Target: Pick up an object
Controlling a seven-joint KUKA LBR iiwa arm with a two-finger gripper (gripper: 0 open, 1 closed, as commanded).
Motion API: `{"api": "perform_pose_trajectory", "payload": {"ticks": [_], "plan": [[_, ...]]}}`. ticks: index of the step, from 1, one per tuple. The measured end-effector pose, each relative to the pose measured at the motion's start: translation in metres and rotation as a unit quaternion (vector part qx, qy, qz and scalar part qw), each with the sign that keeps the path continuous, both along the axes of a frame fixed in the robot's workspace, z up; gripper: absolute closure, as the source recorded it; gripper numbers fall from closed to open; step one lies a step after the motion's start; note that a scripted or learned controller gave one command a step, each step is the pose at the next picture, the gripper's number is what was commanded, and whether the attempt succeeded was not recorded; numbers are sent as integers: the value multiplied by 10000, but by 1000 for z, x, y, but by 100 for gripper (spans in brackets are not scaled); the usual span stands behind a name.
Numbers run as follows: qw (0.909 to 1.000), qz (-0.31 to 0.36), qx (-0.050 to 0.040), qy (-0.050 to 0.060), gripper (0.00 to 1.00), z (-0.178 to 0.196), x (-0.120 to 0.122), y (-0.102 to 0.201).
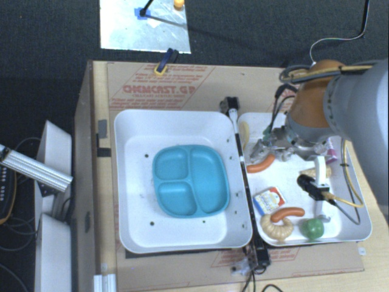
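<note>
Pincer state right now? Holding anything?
Pincer: cannot be told. It sits low in the right bin, right above the orange sausage, but nothing is visibly gripped.

A robotics lab, set up for testing rather than living or cooking: two white bins (pixel 182 123) sit on a cardboard sheet (pixel 161 84) printed with red lettering, over dark carpet (pixel 42 41). Loose cables (pixel 346 190) trail from the grey arm (pixel 358 114), and toy food such as a plastic sausage (pixel 287 213) lies in one bin.
</note>
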State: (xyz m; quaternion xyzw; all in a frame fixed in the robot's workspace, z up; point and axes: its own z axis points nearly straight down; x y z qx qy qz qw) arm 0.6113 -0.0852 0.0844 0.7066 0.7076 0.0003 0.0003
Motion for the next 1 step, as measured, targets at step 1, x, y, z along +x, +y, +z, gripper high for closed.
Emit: {"api": "perform_pose_trajectory", "payload": {"ticks": [1], "plan": [[10000, 6, 0, -13, 100, 11, 1, 0]]}}
